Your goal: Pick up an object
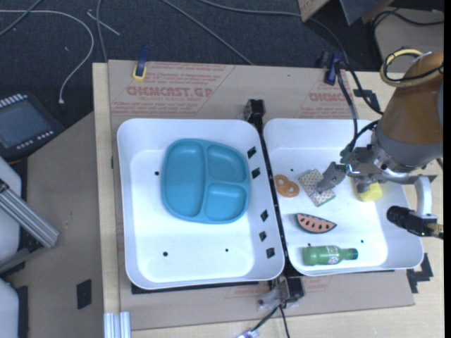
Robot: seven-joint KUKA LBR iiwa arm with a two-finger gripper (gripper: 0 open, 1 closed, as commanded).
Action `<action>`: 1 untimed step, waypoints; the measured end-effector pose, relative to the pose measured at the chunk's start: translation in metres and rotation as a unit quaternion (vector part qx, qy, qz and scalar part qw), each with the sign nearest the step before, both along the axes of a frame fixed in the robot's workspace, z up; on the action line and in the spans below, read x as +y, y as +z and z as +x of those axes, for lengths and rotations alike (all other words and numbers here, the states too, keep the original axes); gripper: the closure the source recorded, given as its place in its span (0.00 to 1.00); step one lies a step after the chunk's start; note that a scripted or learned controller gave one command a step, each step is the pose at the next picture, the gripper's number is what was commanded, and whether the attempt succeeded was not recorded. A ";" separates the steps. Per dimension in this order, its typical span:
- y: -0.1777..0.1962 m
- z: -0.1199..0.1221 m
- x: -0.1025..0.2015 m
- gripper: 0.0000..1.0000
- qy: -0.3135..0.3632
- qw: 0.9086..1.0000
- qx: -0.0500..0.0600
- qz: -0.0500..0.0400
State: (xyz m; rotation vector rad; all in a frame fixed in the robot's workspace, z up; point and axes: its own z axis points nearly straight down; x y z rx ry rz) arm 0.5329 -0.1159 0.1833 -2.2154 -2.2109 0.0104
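Note:
The right bin [366,136] holds several small objects. A brown pretzel [286,185] lies near its left wall. Just right of the pretzel sits a speckled grey block [313,187]. A watermelon slice [315,223] lies below them, and a green bottle [329,255] rests on its side near the front wall. My gripper [331,179] hangs low over the right edge of the speckled block and seems to touch it. A yellow object [371,191] sits under the wrist, partly hidden by it.
The left bin [141,217] holds a blue divided plate [206,180]. A black divider with clips [262,182] runs between the bins. The grey and orange arm [416,118] covers the right bin's far right side. A black fitting [409,219] sits on the right rim.

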 end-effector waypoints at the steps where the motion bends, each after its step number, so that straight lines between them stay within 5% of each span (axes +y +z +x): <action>1: 0.005 0.003 0.000 0.00 0.001 1.000 -0.006 -0.001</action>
